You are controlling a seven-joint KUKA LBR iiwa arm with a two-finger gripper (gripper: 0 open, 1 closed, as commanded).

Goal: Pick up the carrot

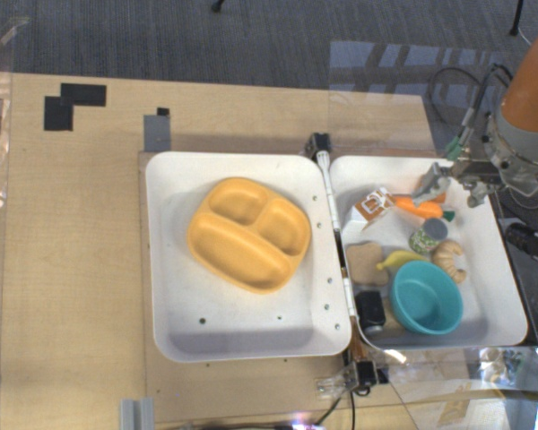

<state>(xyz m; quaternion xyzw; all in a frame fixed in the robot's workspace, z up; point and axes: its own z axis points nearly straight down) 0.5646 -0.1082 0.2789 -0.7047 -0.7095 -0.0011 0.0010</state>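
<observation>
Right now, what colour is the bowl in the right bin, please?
Teal, seen in the camera view: the bowl.

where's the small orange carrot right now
The small orange carrot lies in the right white bin, near its far edge, just below the gripper and above the teal bowl.

This looks like a robotics lab, not a kitchen. A pale wooden desk [72, 267] stands on grey office carpet [251, 25], with black tape markers [72, 104] stuck to it. Two white bins [251, 343] are fixed side by side, cables [453, 88] trail about, and the food in them looks like toys.
</observation>
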